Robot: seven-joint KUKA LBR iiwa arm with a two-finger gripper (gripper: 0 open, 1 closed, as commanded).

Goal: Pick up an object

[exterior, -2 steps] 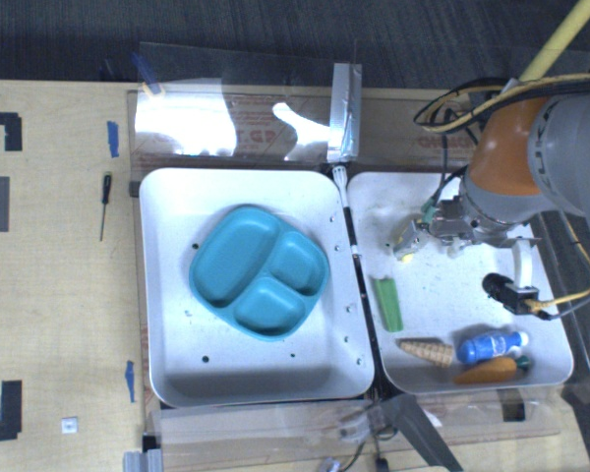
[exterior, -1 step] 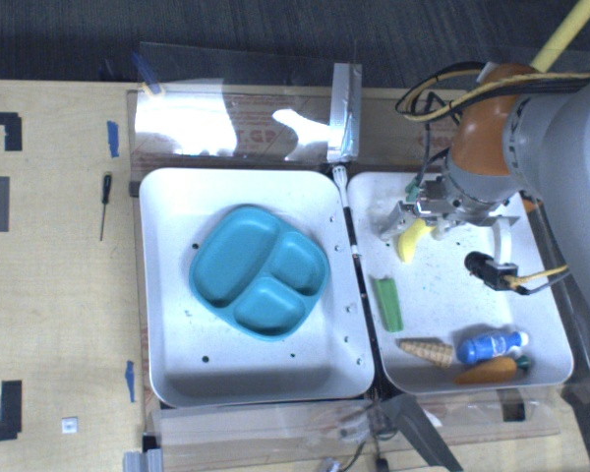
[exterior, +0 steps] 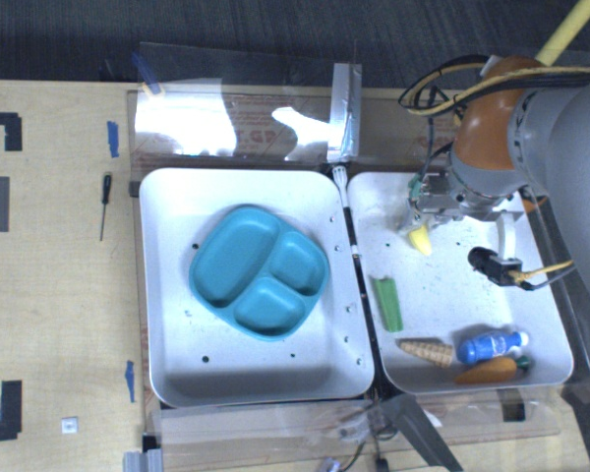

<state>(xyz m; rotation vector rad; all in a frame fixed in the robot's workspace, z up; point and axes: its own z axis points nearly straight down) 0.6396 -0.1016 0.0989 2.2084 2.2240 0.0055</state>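
My gripper [exterior: 425,210] hangs over the upper left part of the right bin [exterior: 442,293]. A small yellow object [exterior: 420,240] lies on the bin floor just below it, touching or nearly touching its tip. Further down the bin lie a green block [exterior: 387,303], a tan ridged cone [exterior: 425,350], a blue bottle [exterior: 490,345] and an orange carrot-like piece [exterior: 488,370]. The arm's orange band and grey body cover the bin's upper right corner.
The left bin [exterior: 167,352] holds a blue divided plate [exterior: 260,269] in its middle. A metal divider [exterior: 344,116] rises behind the wall between the two bins. A screwdriver [exterior: 105,203] lies on the bench at the left.
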